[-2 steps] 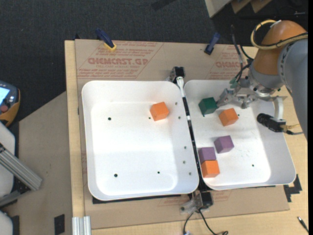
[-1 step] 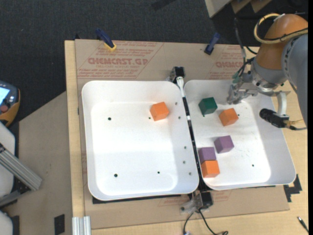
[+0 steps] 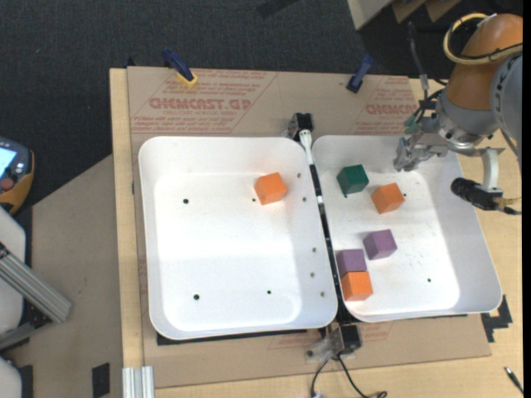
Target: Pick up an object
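Your end effector [image 3: 408, 157] hovering over right bin [image 3: 465, 247], far edge; grip state: cannot tell. Nearest: orange cube [image 3: 387, 197], lying just below-left. Green cube [image 3: 353, 179] sitting further left.

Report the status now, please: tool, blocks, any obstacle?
Tool over right bin, near far edge, holding nothing. Nearest: orange block, green block. Nothing in between.

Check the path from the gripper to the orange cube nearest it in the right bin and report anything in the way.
Nothing visible blocks it. The gripper hangs over the right bin's upper part, and the orange cube sits just below and left of it on bare bin floor. The green cube lies further left, apart from the orange one.
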You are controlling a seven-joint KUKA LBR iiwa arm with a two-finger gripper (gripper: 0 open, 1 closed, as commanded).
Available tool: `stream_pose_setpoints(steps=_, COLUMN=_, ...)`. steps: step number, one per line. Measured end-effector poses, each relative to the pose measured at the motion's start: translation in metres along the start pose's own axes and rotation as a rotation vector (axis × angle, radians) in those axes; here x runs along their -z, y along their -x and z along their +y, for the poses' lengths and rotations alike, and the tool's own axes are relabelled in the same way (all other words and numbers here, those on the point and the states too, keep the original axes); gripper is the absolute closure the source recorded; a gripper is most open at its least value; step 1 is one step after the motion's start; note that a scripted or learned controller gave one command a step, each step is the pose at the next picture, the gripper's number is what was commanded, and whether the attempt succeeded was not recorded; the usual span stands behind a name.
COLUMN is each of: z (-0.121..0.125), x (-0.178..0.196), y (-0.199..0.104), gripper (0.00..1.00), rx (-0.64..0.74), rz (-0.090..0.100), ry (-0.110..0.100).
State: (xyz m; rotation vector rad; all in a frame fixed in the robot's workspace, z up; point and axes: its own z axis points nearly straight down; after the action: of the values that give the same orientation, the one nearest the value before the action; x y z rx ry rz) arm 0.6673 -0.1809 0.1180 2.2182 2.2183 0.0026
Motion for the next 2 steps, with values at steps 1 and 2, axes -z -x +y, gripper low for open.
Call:
stream_pose_setpoints(steps=1, z=0.0004, x=0.0460, y=0.0288, gripper=1.00, rx=-0.002, rz=-0.002, ry=0.003)
stream_pose_setpoints(steps=2, z=-0.0003, x=0.0425, y=0.0268, gripper=0.00, rx=0.000, rz=0.000, ry=-0.002)
